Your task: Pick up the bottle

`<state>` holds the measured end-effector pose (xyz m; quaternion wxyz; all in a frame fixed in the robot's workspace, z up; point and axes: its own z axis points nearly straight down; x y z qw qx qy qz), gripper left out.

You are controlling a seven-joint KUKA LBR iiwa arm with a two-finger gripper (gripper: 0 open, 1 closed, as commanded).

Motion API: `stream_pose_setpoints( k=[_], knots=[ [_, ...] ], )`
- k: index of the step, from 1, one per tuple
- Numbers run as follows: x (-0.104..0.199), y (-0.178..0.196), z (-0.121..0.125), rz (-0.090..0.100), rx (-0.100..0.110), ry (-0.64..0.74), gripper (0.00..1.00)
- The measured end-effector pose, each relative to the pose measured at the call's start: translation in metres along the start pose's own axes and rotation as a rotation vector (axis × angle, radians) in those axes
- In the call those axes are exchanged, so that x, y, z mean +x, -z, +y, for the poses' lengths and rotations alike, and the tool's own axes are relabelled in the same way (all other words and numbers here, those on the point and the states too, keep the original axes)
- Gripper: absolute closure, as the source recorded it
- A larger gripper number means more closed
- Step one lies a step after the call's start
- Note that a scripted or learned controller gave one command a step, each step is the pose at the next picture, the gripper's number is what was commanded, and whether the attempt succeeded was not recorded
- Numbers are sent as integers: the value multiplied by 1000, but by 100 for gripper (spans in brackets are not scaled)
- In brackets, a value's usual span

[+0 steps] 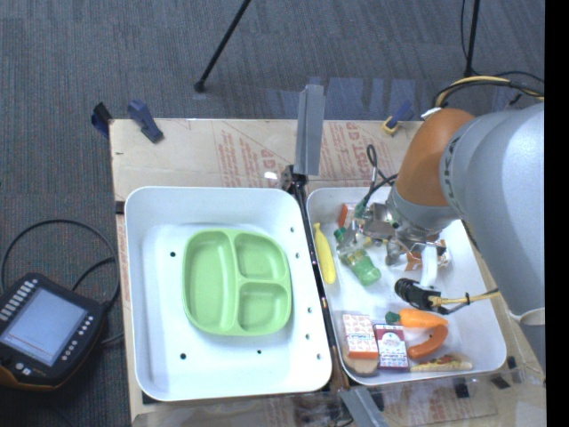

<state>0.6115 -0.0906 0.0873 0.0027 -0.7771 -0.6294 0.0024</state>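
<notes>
A small green bottle (362,265) lies tilted in the right bin (484,323), close to that bin's left side. My gripper (367,236) hangs directly over the bottle's upper end, touching or nearly touching it. The wrist and metal parts hide the bottle's top, and I cannot tell whether it is held.
A yellow banana (324,253) lies along the right bin's left wall, beside the bottle. Two small boxes (375,341) and an orange toy (425,330) sit at the bin's front. A green divided plate (236,281) lies in the left bin (151,238).
</notes>
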Motion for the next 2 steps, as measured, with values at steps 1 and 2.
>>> stream_pose_setpoints(
  k=[1, 2],
  knots=[
    [0, 7, -1, 0, 7, 3, 100],
    [33, 128, -2, 0, -2, 17, 100]
  ],
)
